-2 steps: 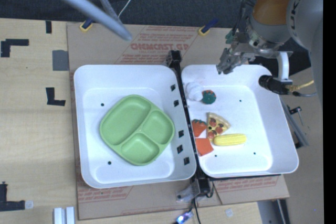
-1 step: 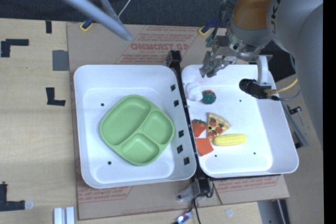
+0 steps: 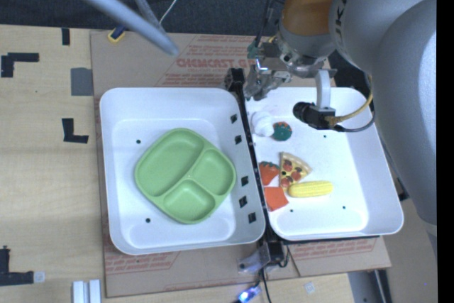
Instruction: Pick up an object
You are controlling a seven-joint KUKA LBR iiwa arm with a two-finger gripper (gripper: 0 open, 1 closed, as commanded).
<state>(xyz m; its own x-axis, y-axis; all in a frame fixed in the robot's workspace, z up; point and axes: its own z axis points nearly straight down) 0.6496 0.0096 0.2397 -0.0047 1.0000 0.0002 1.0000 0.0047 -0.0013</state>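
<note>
while the hand (image 3: 257, 85) hangs over the right bin's (image 3: 369, 174) far-left rim, its grip can't be told.

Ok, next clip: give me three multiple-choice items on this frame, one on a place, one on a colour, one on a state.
1. Where does the divided plate lie?
A. left bin
B. right bin
C. on the bench outside the bins

2. What colour is the divided plate?
A. white
B. green
C. orange

3. How does the corn cob rest?
A. standing upright
B. lying on the bin floor
C. lying on the divided plate

Key: 1 A, the plate lies on the left bin's floor; 2 B, it is pale green against the white bin; 3 B, it lies flat in the right bin below the pizza slice.
</note>
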